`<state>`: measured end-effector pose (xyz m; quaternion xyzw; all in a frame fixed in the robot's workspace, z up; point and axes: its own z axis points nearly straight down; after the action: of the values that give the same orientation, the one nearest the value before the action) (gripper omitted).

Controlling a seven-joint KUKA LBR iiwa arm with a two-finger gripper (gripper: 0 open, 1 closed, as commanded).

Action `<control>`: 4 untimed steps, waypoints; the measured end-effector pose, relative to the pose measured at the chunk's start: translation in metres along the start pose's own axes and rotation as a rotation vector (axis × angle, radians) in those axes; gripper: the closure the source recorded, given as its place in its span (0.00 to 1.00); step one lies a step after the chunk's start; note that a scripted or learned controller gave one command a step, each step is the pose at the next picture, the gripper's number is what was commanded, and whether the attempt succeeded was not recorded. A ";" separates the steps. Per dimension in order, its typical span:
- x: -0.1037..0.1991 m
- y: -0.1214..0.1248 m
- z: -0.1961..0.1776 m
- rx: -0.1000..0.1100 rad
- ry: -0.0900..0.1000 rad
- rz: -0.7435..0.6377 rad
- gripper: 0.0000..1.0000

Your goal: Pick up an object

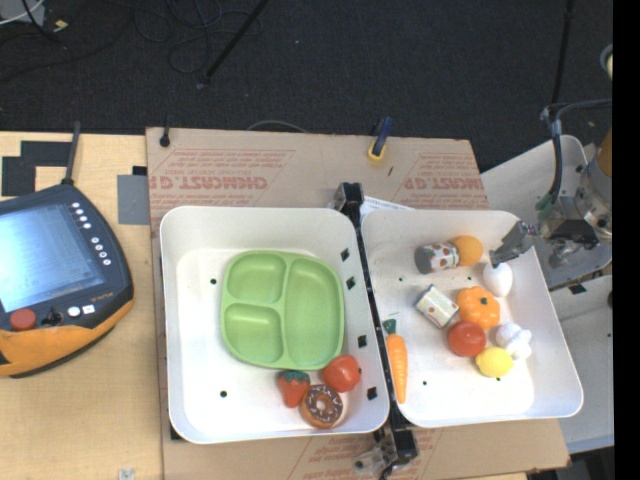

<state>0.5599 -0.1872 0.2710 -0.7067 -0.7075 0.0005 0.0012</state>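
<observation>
The gripper (515, 243) hangs over the right bin's (545, 388) upper right edge, its dark fingers pointing down and left; I cannot tell how far open they are, and nothing shows between them. Just below its tip lies a white egg (499, 279), very near or touching. Left of the gripper lie a small can (437, 258) and an orange ball (467, 249) side by side. Further down are a white box (437, 306), an orange (479, 308), a tomato (466, 339), a lemon (494, 362) and a small white piece (514, 338), clustered together. A carrot (397, 366) lies by the bin's left wall, well apart from the gripper.

The left bin (190, 268) holds a green tray (283, 309), a strawberry (293, 387), a second tomato (342, 372) and a donut (323, 406). A pendant (55, 278) rests on the desk (60, 418) at left.
</observation>
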 end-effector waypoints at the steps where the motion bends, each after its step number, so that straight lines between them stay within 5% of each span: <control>1: 0.006 -0.007 0.061 0.006 0.002 -0.002 0.00; 3: 0.000 -0.008 0.150 -0.004 0.001 0.000 0.00; 4: -0.002 -0.003 0.154 -0.020 -0.005 0.005 0.00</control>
<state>0.5565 -0.1894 0.1166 -0.7083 -0.7059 -0.0046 -0.0077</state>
